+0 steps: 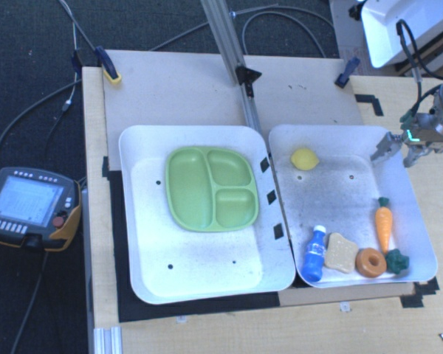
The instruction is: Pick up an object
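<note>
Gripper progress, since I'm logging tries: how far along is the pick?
Nothing is picked yet. The gripper hangs open over the right bin's far corner, jaws spread around nothing. The lemon, carrot, bottle, toast and doughnut all lie in the bin; reaching, closing and lifting remain.

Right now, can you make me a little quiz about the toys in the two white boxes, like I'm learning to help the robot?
1. True or false: the green plate with three sections lies in the left bin.
2. Which toy sits nearest the pincer? A) the yellow lemon B) the blue bottle C) the doughnut
3. Fill the gap: the carrot lies in the ____ bin.

Key:
1. True.
2. A. The lemon lies near the far end of the right bin, where the pincer hovers at the corner; the bottle and doughnut lie at the near end.
3. Right.
</note>
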